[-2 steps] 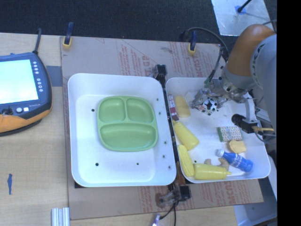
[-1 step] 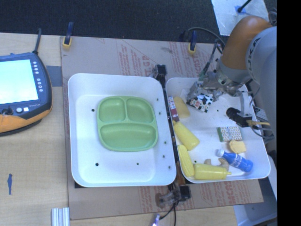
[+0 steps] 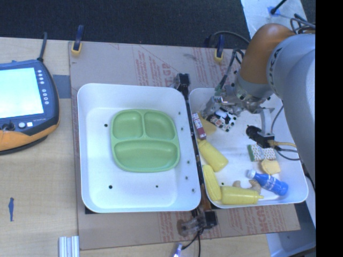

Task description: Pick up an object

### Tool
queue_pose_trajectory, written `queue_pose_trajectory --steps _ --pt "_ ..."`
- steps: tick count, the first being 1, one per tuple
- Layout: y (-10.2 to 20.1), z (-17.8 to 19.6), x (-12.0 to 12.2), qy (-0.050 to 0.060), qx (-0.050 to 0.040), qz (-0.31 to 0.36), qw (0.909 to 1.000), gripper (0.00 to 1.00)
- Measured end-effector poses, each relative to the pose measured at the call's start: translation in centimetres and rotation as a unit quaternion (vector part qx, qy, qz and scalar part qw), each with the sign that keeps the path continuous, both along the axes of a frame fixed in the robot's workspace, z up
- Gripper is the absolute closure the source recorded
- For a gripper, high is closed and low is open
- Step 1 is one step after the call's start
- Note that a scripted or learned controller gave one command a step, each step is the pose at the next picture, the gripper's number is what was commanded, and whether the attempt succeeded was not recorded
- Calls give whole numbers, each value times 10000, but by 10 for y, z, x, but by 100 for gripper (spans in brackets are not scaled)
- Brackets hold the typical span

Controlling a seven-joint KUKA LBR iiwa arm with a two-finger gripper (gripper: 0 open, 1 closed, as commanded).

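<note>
My gripper [image 3: 223,115] hangs low over the far left part of the right bin [image 3: 300,191], with the grey arm and its orange band coming in from the right. A small dark red tube [image 3: 199,126] lies just left of it, by the bin's left wall. Nearer the front lie three yellow squeeze bottles: one [image 3: 212,155] in the middle left, one [image 3: 211,182] along the left wall, one [image 3: 239,196] along the front wall. A blue bottle [image 3: 268,182], a pale yellow block [image 3: 271,167] and a green-patterned piece [image 3: 261,153] sit at the right.
The left bin [image 3: 91,191] holds a green divided plate [image 3: 144,140] in its middle. A teach pendant [image 3: 24,104] with a screen rests on the bench at the far left. Clamps [image 3: 76,43] stand along the board's far edge.
</note>
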State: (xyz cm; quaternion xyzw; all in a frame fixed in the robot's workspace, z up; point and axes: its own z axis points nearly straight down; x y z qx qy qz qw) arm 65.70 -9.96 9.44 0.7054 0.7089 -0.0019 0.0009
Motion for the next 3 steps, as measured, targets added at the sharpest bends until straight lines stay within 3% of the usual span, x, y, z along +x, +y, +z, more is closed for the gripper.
queue_pose_trajectory --steps 1,2,3 --pt "4 -1 -1 11 14 0 10000 0" --pt "-18 -2 -1 -3 19 -16 10000 0" --pt "4 -2 -1 14 20 -1 10000 0"
